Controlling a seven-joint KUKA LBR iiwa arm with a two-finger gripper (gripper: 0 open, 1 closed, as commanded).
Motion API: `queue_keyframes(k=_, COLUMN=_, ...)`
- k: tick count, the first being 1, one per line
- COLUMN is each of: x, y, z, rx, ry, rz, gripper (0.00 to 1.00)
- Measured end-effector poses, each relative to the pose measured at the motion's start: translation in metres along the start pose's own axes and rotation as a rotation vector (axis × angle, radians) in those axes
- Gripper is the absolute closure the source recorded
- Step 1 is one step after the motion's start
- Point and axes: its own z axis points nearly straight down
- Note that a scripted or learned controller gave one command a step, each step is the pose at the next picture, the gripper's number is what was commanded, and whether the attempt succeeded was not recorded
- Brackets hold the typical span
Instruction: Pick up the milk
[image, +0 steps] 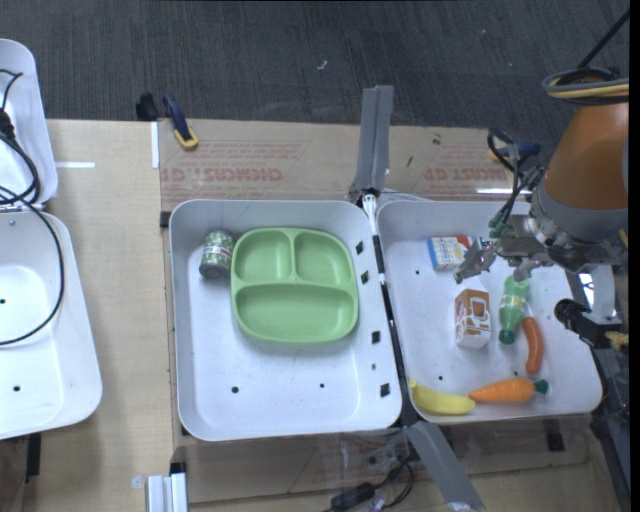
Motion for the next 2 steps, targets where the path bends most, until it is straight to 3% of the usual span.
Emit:
queue_keyframes(k=1, x=-0.0261, y=-0.0111, z=0.1160, rx=-0.001, ry=0.000, rz=-0.029, gripper=0.00)
queue_keyframes(k=2, x=-0.0273, y=-0.0114, z=0.1072, rx=0.000, ry=0.000, rz=-0.025, gripper=1.00)
